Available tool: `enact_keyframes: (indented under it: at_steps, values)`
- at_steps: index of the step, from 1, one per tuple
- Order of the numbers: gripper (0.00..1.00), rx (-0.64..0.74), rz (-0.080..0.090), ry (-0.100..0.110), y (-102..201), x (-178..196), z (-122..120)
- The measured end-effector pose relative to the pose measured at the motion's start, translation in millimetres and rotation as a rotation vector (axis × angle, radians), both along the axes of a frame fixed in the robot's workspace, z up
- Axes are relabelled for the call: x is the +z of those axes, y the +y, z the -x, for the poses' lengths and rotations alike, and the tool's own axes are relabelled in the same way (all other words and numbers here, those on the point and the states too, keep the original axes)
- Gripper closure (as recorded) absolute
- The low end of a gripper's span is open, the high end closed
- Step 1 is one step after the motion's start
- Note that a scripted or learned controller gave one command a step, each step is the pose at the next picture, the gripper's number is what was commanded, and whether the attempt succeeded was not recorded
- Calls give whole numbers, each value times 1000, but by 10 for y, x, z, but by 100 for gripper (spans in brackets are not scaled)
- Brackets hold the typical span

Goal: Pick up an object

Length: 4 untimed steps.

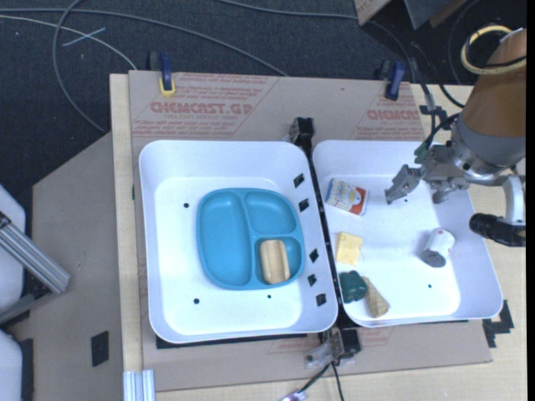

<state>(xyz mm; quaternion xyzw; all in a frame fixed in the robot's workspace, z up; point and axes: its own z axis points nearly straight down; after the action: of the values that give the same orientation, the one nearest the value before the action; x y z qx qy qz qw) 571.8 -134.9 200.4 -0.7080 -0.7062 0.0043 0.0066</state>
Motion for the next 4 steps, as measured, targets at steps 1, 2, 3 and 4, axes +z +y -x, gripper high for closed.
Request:
enact_keyframes:
  at_steps: [1,2,3,4]
  values:
    - [0,3,2,-14,3,76,-31]
    - [0,2,1,-10,-41,-386,-91]
    - [0,2,1,-10,38,-841,-68]
    - [0,2,1,-10,46,-1175,-63]
